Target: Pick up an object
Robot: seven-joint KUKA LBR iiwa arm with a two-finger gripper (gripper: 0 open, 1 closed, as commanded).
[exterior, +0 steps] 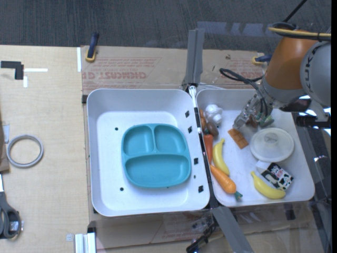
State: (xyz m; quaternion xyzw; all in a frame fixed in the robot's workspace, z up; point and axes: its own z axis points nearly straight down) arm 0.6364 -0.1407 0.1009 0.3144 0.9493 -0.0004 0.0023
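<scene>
A pale wooden bench [42, 104] runs under a dark carpeted floor at the top of the view, with a roll of tape [23, 151] lying near its left edge and a sheet of brown cardboard [131, 67] spread beneath the bins; the red print on that cardboard reads mirrored and is too faint to make out with any confidence. The left bin [100, 109] holds a teal divided plate [156, 155], flat and centred, likely rigid plastic and awkward to pinch except at its rim. Across the divider, the right bin [305, 191] carries the likelier picks: a small white figure [212, 113] near the top left corner, an orange carrot [222, 179] along the left wall with a yellow banana [220, 157] just beside it, a small brown block [238, 138], a round white lid-like disc [271, 144], a second banana [267, 187] touching a black-and-white patterned item [278, 176] whose markings cannot be read. These look like light toy foods, smooth and probably a little slippery; the carrot or either banana would best be taken across the narrow middle, where two fingers can straddle the body, while the disc lies too flat for an easy grip. The gripper [254, 115] hangs low over the upper part of the right bin, just above the brown block, and whether its jaws stand apart or together cannot be told from this angle; nothing is visibly held between them.
</scene>
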